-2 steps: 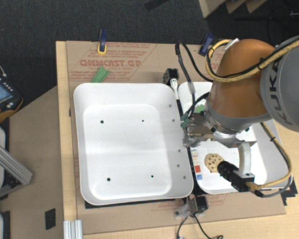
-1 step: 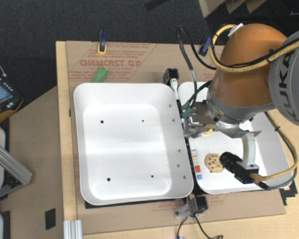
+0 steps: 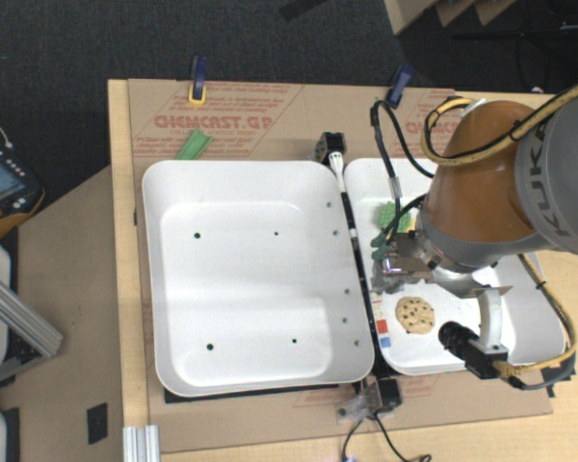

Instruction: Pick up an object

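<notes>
Looming over the right bin [image 3: 535, 340], the arm's orange band [image 3: 477, 176] and grey wrist sat closest to your lens and covered much of that bin's floor. You could make out the gripper [image 3: 393, 261] low at the bin's left side, hard by the wall it shares with the left bin [image 3: 241, 277], but the wrist hid its working end, so you could not tell how the jaws stood, nor whether anything was between them. You had a cookie [image 3: 415, 315] lying flat on the white floor just below the gripper, apart from it. A green object [image 3: 396, 218] showed just above the gripper, partly covered by a cable, and a small red and blue item [image 3: 382, 332] lay against the dividing wall to the cookie's lower left. I judged this to be the reach-down stage of the pick, with no grasp you could confirm. Your next move called for settling on one target, most likely the cookie or the green piece, centring over it, closing, then lifting clear enough to check what came up.
</notes>
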`<state>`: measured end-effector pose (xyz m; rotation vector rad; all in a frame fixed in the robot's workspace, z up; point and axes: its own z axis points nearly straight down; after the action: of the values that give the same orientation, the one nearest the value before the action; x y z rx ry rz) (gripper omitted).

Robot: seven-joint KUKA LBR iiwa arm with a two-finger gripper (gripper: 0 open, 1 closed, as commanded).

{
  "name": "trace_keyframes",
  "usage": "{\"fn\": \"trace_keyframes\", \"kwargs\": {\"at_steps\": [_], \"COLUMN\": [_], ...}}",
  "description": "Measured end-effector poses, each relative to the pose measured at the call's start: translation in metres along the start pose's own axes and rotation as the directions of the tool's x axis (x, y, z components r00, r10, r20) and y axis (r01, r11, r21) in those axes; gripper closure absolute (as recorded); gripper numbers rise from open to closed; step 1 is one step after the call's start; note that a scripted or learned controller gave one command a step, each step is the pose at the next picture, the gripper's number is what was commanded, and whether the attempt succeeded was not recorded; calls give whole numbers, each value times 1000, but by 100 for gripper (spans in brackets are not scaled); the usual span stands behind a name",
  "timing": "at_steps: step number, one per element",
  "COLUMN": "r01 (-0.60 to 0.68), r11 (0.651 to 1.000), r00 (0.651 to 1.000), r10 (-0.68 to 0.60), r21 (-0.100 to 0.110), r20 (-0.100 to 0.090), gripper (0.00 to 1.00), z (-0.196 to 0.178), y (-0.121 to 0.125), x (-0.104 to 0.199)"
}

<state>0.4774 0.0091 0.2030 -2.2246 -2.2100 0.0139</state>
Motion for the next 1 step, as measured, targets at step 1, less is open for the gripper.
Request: {"fn": "trace_keyframes", "kwargs": {"at_steps": [1], "r01": [-2], "r11": [1000], "r00": [1000], "r10": [2], "r21": [-5], "r20": [0], "gripper": [100], "z": [20], "y": [1], "x": [-73]}}
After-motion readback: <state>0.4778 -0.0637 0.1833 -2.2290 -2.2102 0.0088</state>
